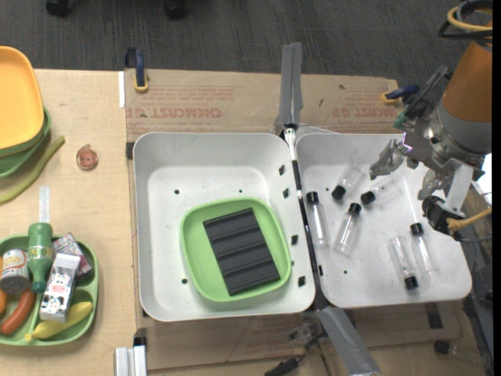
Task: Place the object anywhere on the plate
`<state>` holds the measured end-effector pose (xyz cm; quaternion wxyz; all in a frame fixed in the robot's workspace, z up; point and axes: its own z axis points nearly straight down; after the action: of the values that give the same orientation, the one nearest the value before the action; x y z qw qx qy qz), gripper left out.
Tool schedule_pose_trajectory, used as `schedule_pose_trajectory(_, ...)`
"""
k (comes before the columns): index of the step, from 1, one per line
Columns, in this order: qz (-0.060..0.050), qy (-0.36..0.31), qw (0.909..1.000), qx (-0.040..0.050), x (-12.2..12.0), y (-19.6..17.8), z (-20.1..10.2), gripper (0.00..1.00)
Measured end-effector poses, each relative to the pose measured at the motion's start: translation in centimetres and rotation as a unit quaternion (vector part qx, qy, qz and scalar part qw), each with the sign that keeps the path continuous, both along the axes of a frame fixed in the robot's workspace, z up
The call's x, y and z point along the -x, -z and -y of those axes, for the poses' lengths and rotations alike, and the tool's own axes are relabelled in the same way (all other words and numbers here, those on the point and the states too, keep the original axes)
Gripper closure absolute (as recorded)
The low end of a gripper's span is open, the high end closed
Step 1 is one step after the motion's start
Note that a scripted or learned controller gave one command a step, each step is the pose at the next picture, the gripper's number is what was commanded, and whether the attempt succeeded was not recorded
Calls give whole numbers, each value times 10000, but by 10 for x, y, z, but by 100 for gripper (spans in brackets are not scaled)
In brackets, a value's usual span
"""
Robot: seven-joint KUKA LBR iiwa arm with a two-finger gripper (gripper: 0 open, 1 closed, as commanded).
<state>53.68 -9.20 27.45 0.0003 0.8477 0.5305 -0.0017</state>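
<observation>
A green plate [192, 245] lies in the left white bin [156, 178]. A black ridged rectangular object [241, 249] rests flat on the middle of the plate. My gripper [408, 178] hangs over the back right part of the right bin [368, 288], far from the plate. Its fingers [387, 161] are spread open and nothing shows between them. Several clear vials with black caps [347, 227] lie loose on the right bin's floor, two of them just left of the gripper.
A metal divider [291, 92] runs between the bins. On the bench at far left stand stacked yellow and green dishes [16, 100] and a green tray of toy food [47, 288]. A small pink item [87, 157] lies on the bench.
</observation>
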Motion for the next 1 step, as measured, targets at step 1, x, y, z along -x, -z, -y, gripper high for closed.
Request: schedule_pose_trajectory(1, -15, 69, 10000, -6, 11, 16, -16, 0)
